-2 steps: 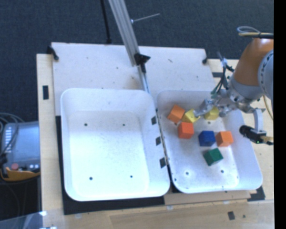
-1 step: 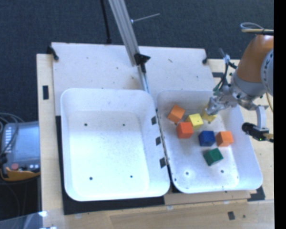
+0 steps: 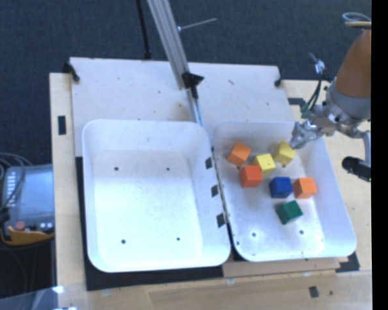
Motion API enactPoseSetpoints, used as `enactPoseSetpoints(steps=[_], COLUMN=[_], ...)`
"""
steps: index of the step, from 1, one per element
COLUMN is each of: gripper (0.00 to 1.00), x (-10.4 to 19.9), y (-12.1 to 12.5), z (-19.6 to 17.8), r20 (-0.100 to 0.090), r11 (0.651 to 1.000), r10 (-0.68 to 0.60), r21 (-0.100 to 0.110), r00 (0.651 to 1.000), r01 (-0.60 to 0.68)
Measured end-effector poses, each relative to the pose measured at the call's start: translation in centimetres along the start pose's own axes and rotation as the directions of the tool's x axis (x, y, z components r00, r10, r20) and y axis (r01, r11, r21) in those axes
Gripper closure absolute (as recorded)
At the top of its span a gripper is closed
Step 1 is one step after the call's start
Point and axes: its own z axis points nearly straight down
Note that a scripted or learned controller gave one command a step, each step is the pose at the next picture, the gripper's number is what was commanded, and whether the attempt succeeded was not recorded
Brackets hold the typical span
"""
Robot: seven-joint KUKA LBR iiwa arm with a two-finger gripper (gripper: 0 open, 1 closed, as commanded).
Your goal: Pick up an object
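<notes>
The pale wooden bench (image 3: pixel 61 173) carried a flat white speckled board (image 3: pixel 136 92) at its far side and, nearer the camera, two shallow white plastic bins side by side. The left white bin (image 3: pixel 149 196) was the wider of the two, its floor marked by a few small dark dots. The right white bin (image 3: pixel 323 228) touched it along a shared edge and held all of the small blocks. A slanted silver aluminium post (image 3: pixel 168 34) ran from the top of the view down to a black bracket (image 3: pixel 193 80) at the middle of the board. The grey arm with its orange band (image 3: pixel 355 66) came in from the right, and its two-finger gripper (image 3: pixel 302 136) hung over the upper right corner of the right bin, just beside the nearest yellow block; whether its jaws stood wide or narrow could not be told at this angle, and nothing could be seen between them. At the left edge, off the bench, lay a grey box with a yellow base (image 3: pixel 29 202) among dark cables. The blocks clustered in the upper half of the right bin: a tilted yellow cube (image 3: pixel 284 153) closest to the gripper, a second yellow cube (image 3: pixel 266 163) just left of it, an orange cube (image 3: pixel 239 154) farther left, a red-orange cube (image 3: pixel 250 175) below that, a blue cube (image 3: pixel 280 186) touching a smaller orange cube (image 3: pixel 304 187) on its right, and a green cube (image 3: pixel 288 211) nearest the camera.
</notes>
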Motion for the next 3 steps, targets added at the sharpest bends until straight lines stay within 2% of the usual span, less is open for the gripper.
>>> enactPoseSetpoints(steps=[1,2,3], gripper=[1.00,1.00,1.00], x=[-0.2,5.7,11.2], y=[0.1,-0.3,0.4], z=[-5.5,-6.2,-5.9], r20=[0.000,-0.004,-0.005], r11=[1.000,1.000,1.000], r10=[-0.002,-0.007,-0.007], r21=[0.000,0.005,0.008], r00=[1.000,1.000,1.000], r01=[0.002,0.007,0.007])
